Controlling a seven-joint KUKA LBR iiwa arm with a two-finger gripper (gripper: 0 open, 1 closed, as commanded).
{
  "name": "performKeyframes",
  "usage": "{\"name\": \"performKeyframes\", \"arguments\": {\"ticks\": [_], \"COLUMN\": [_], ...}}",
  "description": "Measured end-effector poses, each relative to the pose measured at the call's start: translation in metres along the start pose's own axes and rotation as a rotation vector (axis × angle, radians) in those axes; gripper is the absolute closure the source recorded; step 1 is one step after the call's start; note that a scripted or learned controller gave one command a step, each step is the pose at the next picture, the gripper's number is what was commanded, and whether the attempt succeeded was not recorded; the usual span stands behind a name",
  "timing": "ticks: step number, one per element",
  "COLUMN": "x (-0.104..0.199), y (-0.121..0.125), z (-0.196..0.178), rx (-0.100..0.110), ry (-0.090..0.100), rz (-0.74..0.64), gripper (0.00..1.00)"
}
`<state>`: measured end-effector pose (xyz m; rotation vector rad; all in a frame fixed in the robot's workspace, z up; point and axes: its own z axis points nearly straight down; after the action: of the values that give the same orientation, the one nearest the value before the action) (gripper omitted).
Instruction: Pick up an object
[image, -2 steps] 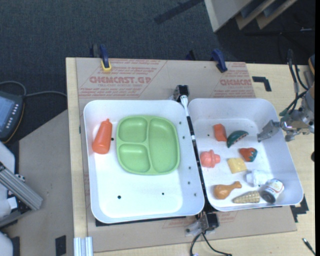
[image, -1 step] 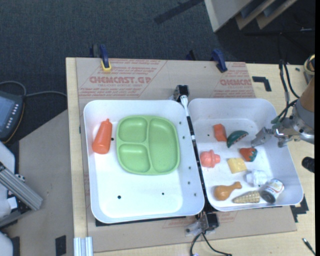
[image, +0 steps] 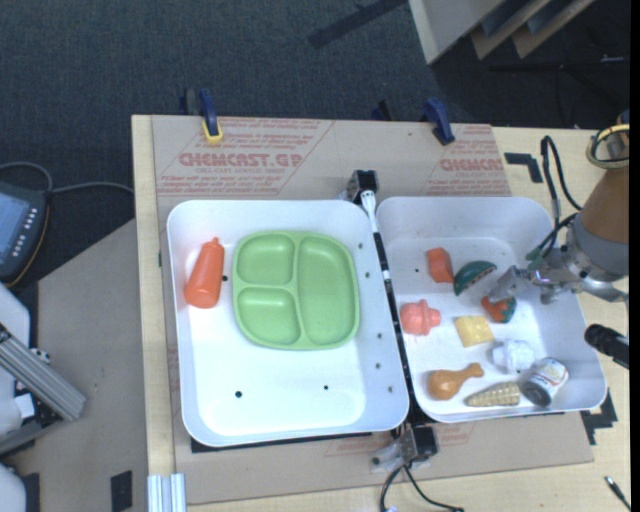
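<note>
The right bin (image: 560, 235) holds several small toys: an orange block (image: 438, 263), a dark green slice (image: 473, 274), a small red piece (image: 500, 306), a pink toy (image: 420, 317), a yellow block (image: 472, 330), a white crumpled item (image: 513, 353), a brown drumstick (image: 455, 380), a corn cob (image: 493, 397) and a silver can (image: 546, 380). My gripper (image: 512, 285) reaches in from the right, low over the bin, right above the red piece and just right of the green slice. Whether it touches the red piece is hidden.
The left bin (image: 270, 405) carries a green divided plate (image: 297, 289) and an orange bottle (image: 204, 272) lying at its left. A black divider (image: 380, 275) runs between the bins. The arm's body (image: 605, 230) hangs over the right bin's far right edge.
</note>
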<state>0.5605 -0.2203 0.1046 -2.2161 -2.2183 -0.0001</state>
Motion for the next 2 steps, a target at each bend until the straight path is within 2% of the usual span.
{"name": "performKeyframes", "arguments": {"ticks": [1,2], "x": [0.004,0.002], "y": [0.002,0.002], "z": [0.020,0.009], "rx": [-0.002,-0.006], "ry": [0.004,-0.003], "rz": [-0.003,-0.002], "gripper": [0.00,1.00]}}
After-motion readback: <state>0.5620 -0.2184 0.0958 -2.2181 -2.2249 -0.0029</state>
